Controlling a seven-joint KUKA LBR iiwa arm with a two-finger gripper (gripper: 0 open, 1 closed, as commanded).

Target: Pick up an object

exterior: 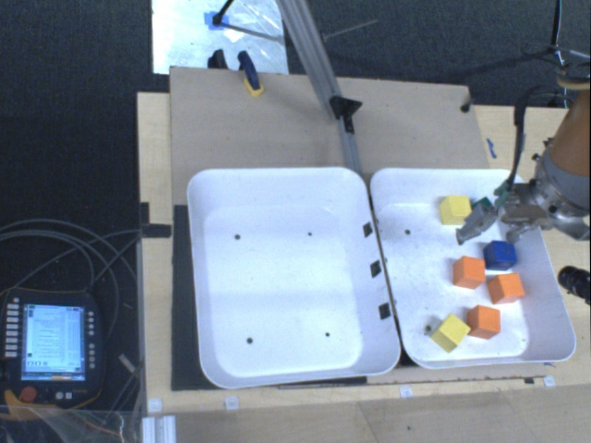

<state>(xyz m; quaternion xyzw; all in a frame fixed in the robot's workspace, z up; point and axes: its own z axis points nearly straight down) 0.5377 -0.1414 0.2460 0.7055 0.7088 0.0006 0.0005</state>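
Beige table [277,123] with two shallow white plastic bins | right bin [406,326] holds small foam cubes: yellow, orange, blue | grey gripper [476,221] hovers beside far yellow cube [454,209], finger state unclear | step: approach; next, descend and close on one cube.

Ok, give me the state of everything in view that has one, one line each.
gripper: low over the right bin, holding nothing I can see; open or shut, cannot tell
right bin: holds six blocks
yellow block: beside the gripper, flat on the floor
blue block: loose, just below the gripper
orange blocks: three, loose, ungrasped
second yellow block: near the front rim
handheld screen: lit
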